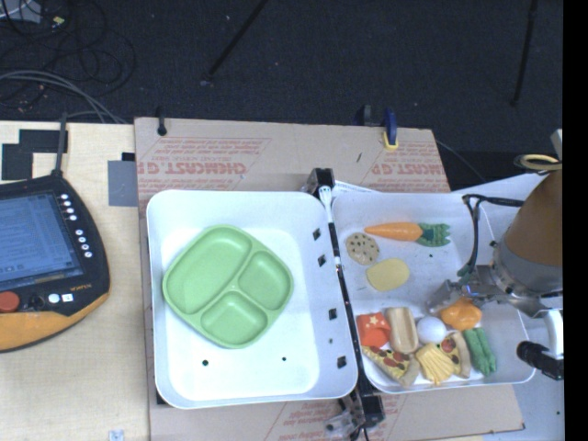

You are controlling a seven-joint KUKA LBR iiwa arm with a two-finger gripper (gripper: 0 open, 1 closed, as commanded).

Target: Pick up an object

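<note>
The right bin (pixel 418 208) holds toy food: a carrot (pixel 395 231) with a green top, a cookie (pixel 362 247), a pale yellow disc (pixel 388 274), a white egg (pixel 429 329), a tan bread roll (pixel 401 327), a red piece (pixel 372 330), a pizza slice (pixel 390 364), yellow fries (pixel 437 364) and a green pod (pixel 480 351). My gripper (pixel 464 292) hangs low over the bin's right side, directly above a small orange fruit (pixel 461 317) and touching or nearly touching it. The wrist hides how the gripper meets the fruit.
A green divided plate (pixel 228 285) lies in the left bin (pixel 184 375). A control pendant (pixel 41 255) rests on the bench at far left. Cables (pixel 473 237) loop beside the arm (pixel 542 237). Most food is crowded along the right bin's front edge.
</note>
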